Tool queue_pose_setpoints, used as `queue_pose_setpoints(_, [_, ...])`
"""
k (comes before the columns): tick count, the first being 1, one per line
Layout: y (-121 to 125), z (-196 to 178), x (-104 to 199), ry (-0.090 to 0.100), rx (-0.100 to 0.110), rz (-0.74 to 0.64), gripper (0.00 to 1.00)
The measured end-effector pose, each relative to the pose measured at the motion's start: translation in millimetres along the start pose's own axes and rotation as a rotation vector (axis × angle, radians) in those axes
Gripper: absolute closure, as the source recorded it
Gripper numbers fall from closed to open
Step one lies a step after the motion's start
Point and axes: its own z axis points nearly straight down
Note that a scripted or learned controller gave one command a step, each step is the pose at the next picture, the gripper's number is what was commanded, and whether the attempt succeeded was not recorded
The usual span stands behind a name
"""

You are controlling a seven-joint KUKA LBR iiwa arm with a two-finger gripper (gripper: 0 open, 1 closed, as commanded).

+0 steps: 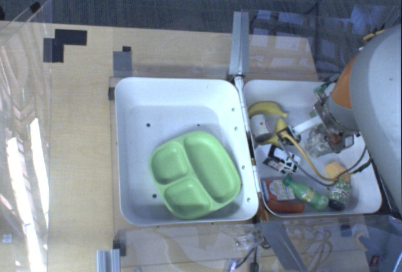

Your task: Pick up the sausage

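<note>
The sausage [286, 206] lies in the right bin [374, 205], at its near edge toward the left corner. It is a short reddish piece, resting flat. A red-labelled packet [276, 190] touches it on the far side, and a green bottle [309, 195] lies slanted just beside it, its body partly over the sausage's right end.

The arm [377, 95] enters from the right, and the gripper [330, 136] hangs over the far half of the same bin, well apart from the sausage. Whether it is open cannot be told from here; clutter and glare mask the tip. Nothing appears to be carried.

Recommended approach: travel toward the near-left corner before descending. Align the closing direction across the sausage's short axis. Descend on its left, uncovered end, away from the bottle. Keep clear of the bin wall, which stands just beside the target. A yellow cable [303, 154] crosses the bin between gripper and target; it may snag.

The green divided plate [196, 174] in the left bin [135, 139] is not involved.
</note>
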Motion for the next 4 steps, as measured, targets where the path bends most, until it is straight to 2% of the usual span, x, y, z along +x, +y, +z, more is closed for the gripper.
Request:
queue_pose_setpoints(1, [57,0,-37,-0.002,-0.002,-0.098,1.00])
queue_pose_setpoints(2, [-49,-2,-44,0.005,0.004,-0.175,1.00])
queue_pose_setpoints(3, [-65,-11,-40,-0.008,0.006,-0.057,1.00])
queue_pose_setpoints(4, [-37,-1,-28,0.001,0.004,-0.151,1.00])
